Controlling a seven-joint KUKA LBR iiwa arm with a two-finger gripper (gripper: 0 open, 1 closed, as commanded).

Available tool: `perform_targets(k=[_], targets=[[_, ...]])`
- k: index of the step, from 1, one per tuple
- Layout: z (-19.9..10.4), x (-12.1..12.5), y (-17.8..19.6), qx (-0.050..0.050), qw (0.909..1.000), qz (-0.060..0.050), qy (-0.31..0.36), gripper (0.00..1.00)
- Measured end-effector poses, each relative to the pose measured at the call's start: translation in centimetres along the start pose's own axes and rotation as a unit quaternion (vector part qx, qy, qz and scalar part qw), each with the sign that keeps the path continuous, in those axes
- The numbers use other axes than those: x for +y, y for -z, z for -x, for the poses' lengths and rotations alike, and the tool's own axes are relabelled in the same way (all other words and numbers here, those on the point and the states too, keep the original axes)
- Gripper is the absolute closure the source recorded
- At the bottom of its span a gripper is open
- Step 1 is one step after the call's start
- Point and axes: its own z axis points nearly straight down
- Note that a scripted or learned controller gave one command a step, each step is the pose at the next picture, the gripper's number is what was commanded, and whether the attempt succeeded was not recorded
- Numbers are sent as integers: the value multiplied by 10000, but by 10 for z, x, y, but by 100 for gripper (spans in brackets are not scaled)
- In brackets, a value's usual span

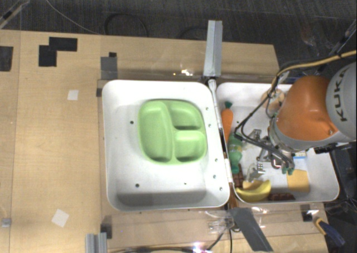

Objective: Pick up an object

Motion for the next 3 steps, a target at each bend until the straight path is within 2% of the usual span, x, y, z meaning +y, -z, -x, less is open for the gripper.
perform_targets(k=[1, 2, 3], targets=[[-21, -2, 1, -22, 9976, -1, -696, 0], [-21, -11, 1, 9, 9924, 18, -1230, 0], [-23, -7, 1, 5, 9809, -26, -1945, 0]])
